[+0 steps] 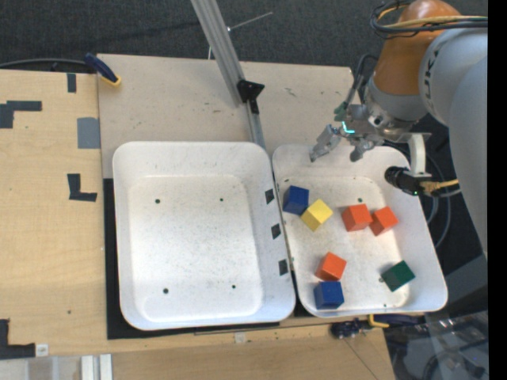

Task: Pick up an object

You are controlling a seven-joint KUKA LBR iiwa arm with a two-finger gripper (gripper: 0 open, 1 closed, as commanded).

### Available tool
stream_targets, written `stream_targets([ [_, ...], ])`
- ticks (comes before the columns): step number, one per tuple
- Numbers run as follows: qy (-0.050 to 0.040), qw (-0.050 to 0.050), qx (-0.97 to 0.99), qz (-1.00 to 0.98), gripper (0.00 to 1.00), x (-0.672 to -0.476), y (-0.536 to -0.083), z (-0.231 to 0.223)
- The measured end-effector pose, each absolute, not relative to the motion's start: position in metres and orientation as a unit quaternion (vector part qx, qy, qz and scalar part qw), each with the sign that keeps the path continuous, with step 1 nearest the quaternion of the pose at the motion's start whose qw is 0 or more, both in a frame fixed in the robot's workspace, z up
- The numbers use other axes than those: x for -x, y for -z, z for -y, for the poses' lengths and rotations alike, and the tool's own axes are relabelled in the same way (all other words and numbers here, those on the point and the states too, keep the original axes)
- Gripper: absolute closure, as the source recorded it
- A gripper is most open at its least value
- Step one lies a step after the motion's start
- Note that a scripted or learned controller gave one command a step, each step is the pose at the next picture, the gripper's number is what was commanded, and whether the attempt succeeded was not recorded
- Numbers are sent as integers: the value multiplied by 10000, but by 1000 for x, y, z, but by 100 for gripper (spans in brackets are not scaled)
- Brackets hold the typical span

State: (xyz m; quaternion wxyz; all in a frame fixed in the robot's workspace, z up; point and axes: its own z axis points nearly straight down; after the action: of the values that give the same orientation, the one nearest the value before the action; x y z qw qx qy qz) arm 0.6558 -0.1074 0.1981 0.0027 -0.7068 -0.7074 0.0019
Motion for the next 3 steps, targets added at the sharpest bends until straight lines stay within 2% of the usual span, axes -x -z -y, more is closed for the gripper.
stream_targets([
  [1, -7, 4, 7064, 7078, 0, -657, -201, 108],
  [3, -27, 21, 7063, 7079, 0, -658, -88, 99],
])
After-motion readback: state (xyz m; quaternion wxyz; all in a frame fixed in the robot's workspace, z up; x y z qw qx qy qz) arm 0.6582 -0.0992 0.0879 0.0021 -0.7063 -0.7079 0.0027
